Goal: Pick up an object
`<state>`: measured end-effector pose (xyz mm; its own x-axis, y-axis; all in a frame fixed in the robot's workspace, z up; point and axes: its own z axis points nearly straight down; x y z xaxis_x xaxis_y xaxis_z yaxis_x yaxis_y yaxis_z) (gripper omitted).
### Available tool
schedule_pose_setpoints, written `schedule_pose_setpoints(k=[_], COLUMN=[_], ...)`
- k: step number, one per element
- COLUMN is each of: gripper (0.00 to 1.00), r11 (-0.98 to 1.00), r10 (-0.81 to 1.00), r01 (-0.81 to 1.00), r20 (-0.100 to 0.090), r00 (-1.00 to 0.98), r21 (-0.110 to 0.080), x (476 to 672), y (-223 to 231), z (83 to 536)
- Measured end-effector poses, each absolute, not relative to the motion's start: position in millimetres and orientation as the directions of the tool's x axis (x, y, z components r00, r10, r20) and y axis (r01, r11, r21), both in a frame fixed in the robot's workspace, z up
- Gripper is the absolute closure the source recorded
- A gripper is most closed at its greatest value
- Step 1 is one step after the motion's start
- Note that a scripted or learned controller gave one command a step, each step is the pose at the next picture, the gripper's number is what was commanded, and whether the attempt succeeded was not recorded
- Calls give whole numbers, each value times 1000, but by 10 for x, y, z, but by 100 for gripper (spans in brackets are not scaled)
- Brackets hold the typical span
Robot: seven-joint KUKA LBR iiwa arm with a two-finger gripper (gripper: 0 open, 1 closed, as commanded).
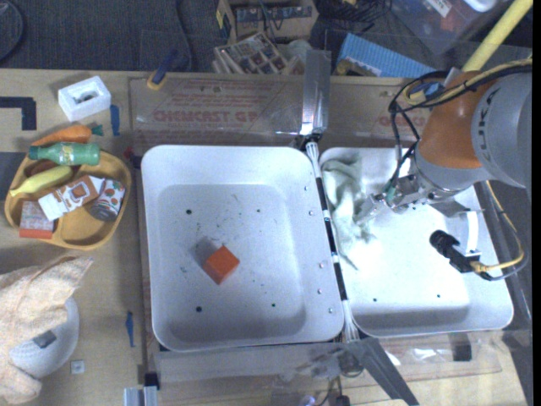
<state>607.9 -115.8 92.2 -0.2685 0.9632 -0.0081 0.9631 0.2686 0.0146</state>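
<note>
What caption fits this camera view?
Gripper reaches into the right bin by a pale cloth; orange block in left bin.

One fixed camera looks down at a slant (from above the bench) on both bins (169, 167)

Both white bins, the left one (169, 184) and the right one (439, 311), look like smooth moulded plastic with a soft sheen, the left one's floor speckled with dark scuffs; the orange block (222, 264) in it has flat matt faces. The pale cloth (345, 194) in the right bin is soft and crumpled. The worktop (51, 87) looks like light matt wood, and the arm (499, 134) has a smooth grey shell with a glossy orange band.
</note>
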Motion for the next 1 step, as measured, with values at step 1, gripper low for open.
schedule_pose_setpoints(k=[1], gripper=[0], r11=[93], r10=[996], r01=[996], r20=[-2], r00=[-93], r21=[2], x=[6106], y=[-950], z=[2170])
